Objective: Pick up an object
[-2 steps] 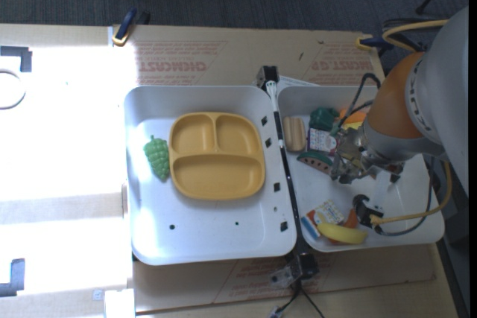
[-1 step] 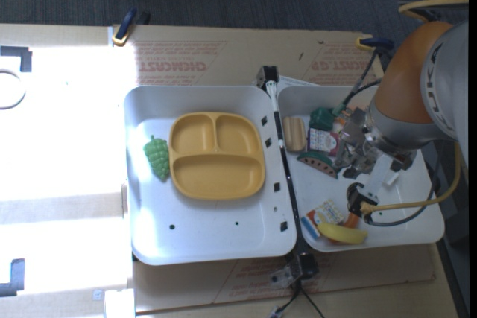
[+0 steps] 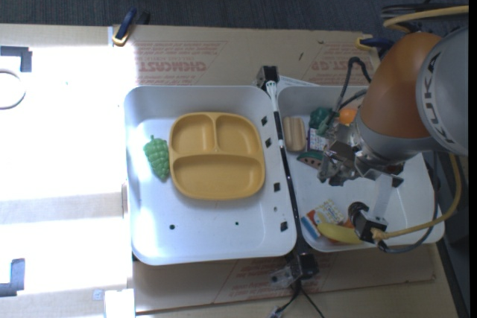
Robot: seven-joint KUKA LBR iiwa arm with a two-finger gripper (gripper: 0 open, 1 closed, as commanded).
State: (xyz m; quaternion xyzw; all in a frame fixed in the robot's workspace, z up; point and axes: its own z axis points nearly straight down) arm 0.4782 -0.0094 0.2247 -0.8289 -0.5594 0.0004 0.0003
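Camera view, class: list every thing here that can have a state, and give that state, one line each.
Yellow divided plate: upright, flat in the left bin.
Green grapes: lying beside the plate's left edge.
Banana: lying in the right bin, near corner.
Gripper: low over the right bin.

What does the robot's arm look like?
The arm is big, round and grey, with a shiny orange band and dark letters on its side. Its gripper is dark metal. Yellow and black cables loop around it.
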